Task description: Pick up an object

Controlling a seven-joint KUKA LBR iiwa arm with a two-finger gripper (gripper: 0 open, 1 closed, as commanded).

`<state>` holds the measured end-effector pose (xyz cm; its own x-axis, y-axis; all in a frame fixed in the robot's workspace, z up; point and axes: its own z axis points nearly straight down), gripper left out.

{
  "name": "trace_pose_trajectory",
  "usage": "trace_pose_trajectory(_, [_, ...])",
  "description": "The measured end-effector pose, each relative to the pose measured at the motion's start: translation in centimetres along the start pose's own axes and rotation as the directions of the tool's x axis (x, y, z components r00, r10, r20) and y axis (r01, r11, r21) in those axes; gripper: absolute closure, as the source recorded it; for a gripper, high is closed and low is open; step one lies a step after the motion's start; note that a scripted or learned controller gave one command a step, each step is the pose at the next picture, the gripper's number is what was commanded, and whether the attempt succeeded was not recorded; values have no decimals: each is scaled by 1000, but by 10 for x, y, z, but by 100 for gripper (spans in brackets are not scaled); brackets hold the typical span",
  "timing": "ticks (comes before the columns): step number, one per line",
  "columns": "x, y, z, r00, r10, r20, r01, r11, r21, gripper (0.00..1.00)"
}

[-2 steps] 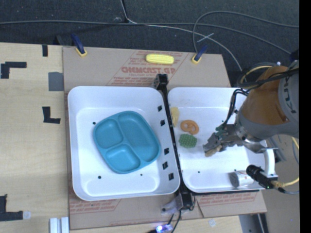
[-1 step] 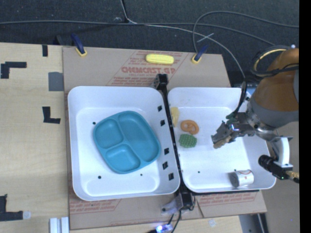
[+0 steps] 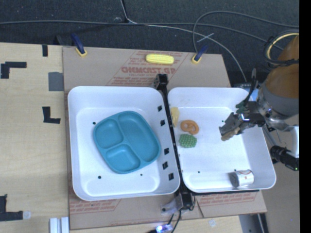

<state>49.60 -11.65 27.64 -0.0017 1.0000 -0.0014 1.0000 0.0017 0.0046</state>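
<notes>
Camera view had the pincer (image 3: 228, 130) hanging over the right bin (image 3: 252, 178), well right of the pretzel (image 3: 190, 126); whether its tips were spread or pressed together could not be told, and nothing showed between them. Pretzel, green piece (image 3: 187, 140) just below it and grey cylinder (image 3: 241, 178) far below-right lay loose, probably as candidates for picking.

Robotics lab, test-bench setup. Two shallow white bins (image 3: 77, 144) sit side by side on a printed cardboard sheet (image 3: 141, 72), held to the wooden bench (image 3: 29, 140) by yellow-tipped clamps (image 3: 77, 47) at the far edge. Loose cables (image 3: 204, 33) trail over dark carpet (image 3: 58, 8) beyond. Black tape marks (image 3: 48, 115) on the bench at left. Grey industrial arm (image 3: 284, 93) at right.
</notes>
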Motion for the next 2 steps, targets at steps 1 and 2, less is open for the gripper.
trace_pose_trajectory(1, [50, 1, -1, 1000, -4, -2, 4, 1000, 5, 100])
trace_pose_trajectory(2, [113, 5, 12, 1000, -5, -2, 5, 1000, 7, 100])
